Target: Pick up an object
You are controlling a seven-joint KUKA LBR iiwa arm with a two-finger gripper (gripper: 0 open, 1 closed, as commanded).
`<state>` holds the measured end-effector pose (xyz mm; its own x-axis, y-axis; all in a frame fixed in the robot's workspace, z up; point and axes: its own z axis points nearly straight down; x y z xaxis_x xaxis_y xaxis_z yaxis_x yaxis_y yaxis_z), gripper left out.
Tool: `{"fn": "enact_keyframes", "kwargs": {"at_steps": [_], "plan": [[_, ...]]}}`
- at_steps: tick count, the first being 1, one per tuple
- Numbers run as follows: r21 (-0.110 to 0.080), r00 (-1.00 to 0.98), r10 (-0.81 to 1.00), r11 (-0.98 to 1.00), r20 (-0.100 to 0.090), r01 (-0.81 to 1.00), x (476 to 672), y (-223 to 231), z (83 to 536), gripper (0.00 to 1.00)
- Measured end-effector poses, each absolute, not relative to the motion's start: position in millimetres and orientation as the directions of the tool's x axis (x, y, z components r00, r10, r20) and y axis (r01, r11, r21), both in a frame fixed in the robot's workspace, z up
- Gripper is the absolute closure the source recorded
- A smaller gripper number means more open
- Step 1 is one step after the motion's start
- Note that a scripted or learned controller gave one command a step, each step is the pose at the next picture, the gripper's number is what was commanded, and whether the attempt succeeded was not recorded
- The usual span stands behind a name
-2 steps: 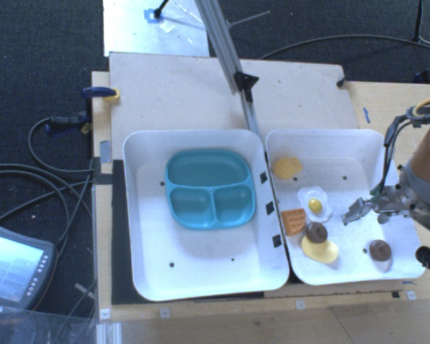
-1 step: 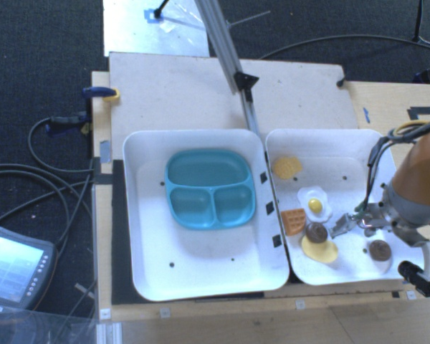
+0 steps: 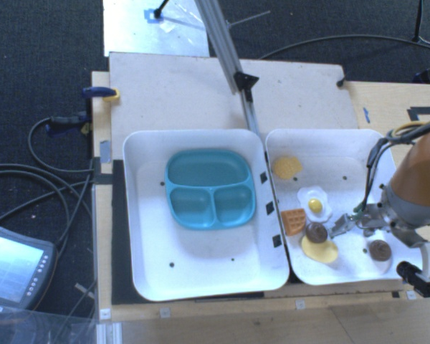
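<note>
The right bin (image 3: pixel 344 149) holds several toy foods. A round yellow cookie (image 3: pixel 287 167) lies near its back left. A fried egg (image 3: pixel 314 205) sits in the middle, with an orange cracker (image 3: pixel 294 221) to its left. In front of the egg, a small brown round piece (image 3: pixel 317 232) rests against a yellow slice (image 3: pixel 320 251). Another brown round piece (image 3: pixel 379 249) lies toward the front right. My gripper (image 3: pixel 342 225) reaches in low from the right, its tip just right of the first brown piece and beside the egg. Nothing is visibly held.
The left bin (image 3: pixel 150 264) holds a blue divided plate (image 3: pixel 210 188). A grey slanted pole (image 3: pixel 222 41) crosses the back and ends near the wall between the bins. Cables and a handheld controller (image 3: pixel 14 267) lie off the bench to the left.
</note>
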<state>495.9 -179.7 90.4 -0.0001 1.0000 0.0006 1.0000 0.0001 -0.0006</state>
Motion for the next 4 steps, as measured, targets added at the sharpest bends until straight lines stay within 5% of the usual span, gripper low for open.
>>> {"fn": "enact_keyframes", "kwargs": {"at_steps": [1, 4], "plan": [[0.003, 0.0, 1.0, 0.0, 0.0, 1.0, 497.0, -180, 102, 1.0], [0.008, -0.006, 1.0, 0.007, -0.003, 1.0, 509.7, -183, 264, 1.0]]}}
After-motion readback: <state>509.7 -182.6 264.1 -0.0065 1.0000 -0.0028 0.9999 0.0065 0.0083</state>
